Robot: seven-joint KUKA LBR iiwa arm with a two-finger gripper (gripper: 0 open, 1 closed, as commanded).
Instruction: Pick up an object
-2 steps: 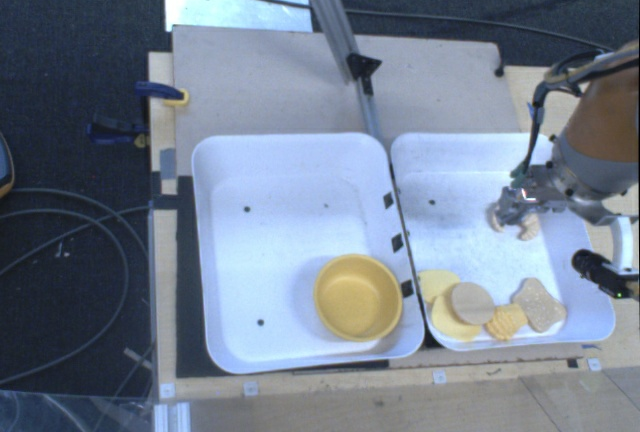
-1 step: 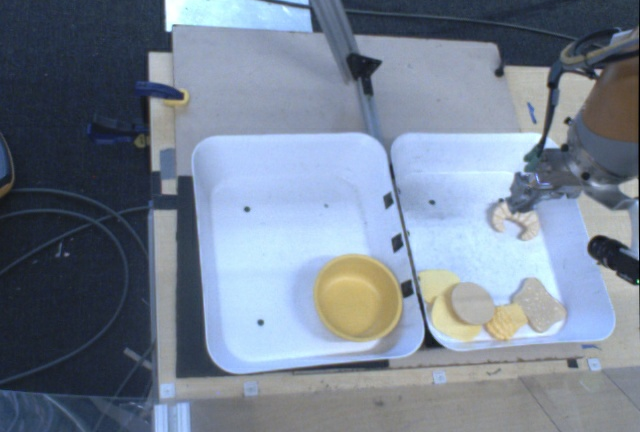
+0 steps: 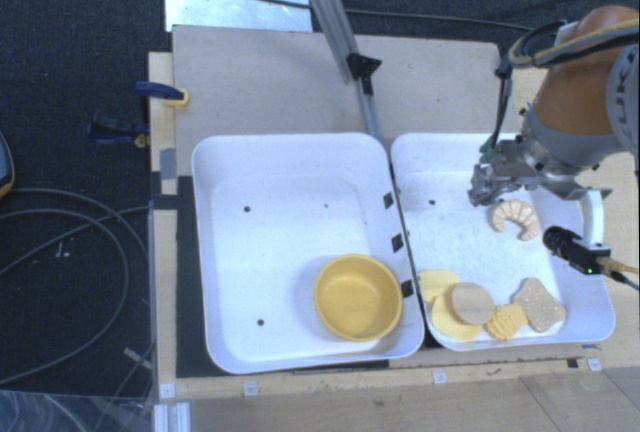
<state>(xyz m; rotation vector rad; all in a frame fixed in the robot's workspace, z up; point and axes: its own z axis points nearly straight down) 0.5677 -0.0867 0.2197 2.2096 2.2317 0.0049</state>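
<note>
One yellow bowl (image 3: 358, 296) sits at the left bin's (image 3: 250, 220) 5 o'clock corner. In the right bin (image 3: 440, 170), four flat food pieces (image 3: 488, 309) crowd the near rim at 6 o'clock; one croissant (image 3: 516, 218) lies beyond them. The gripper (image 3: 490, 188) hangs just beside the croissant at its 10 o'clock. Both bins' far halves offer open floor on the counter (image 3: 270, 80).

Two bins side by side on the tabletop (image 3: 440, 85).
A bowl (image 3: 358, 296) sits in my left bin (image 3: 250, 180); a croissant (image 3: 516, 217) lies in the right bin (image 3: 440, 155).

Blue clamp (image 3: 128, 131) and grey cables (image 3: 70, 250) left of the bench (image 3: 270, 80).
</note>
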